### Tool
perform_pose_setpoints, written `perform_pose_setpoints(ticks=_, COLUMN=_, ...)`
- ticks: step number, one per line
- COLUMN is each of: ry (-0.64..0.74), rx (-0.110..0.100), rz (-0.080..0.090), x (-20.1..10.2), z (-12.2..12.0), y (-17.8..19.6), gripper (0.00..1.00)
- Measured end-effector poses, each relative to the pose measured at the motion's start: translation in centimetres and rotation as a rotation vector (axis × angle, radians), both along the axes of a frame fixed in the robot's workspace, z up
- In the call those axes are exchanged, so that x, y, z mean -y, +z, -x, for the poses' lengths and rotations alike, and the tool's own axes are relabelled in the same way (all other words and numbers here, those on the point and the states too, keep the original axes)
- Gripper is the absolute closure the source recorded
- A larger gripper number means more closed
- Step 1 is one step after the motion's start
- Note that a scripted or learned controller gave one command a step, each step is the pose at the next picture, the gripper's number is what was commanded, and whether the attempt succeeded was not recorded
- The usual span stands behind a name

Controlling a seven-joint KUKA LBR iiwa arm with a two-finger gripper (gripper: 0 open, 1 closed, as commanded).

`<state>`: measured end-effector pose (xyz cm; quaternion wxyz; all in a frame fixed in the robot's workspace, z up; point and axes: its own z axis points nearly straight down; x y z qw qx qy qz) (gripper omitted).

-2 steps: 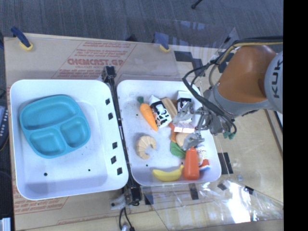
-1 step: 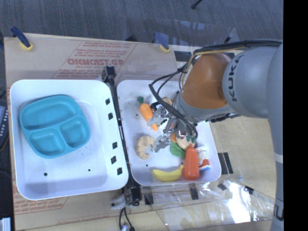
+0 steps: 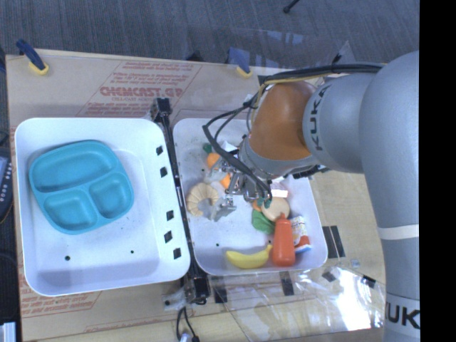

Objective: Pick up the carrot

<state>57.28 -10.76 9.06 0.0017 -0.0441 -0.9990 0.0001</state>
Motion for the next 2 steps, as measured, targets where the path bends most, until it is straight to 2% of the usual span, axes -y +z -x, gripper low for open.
perform_pose_setpoints(ticks=1, ry=0.009, rx=0.004, rz=0.000, x=-0.2, z=-0.2, y=1.2, gripper=1.00)
perform_pose_setpoints(ticks=2, ry=-0.103, rx=0.017, rz=-0.001, x=-5.5, z=-5.9, y=10.7, gripper=1.00)
